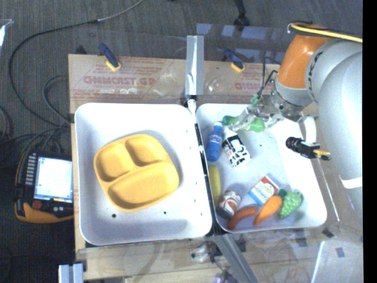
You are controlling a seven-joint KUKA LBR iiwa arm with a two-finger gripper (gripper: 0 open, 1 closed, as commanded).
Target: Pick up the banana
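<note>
Far left, off the bench, an orange-cased device with a pale screen (46, 184) sat on the dark floor, cables trailing near it; the bench's brown back board (126, 80) carried two blue clamps along its top edge.

Left bin (88, 217): held one yellow divided plate (137, 171), three compartments, lying slightly skewed near the bin's centre; nothing on the plate.

Right bin (312, 214): crowded. The banana (215, 181) lay against the bin's left wall, lengthwise along it, just below a blue bottle (214, 143) with a white cap at its upper end; beside the bottle, a black-and-white patterned packet (237, 150). Along the near side: a small red-and-white can (230, 202) close to the banana's lower end, a reddish sausage-shaped piece (241, 217), a carrot (268, 209) tilted across it, a small carton (263, 189) with blue and red print, and a green bumpy item (291, 203) at the right.

Arm came in from the right, orange band above the wrist; the gripper (257, 118) was over the bin's far end, above a green-and-white object (246, 123); gripper well apart from the banana; whether it was open, closed, or held anything could not be told.
</note>
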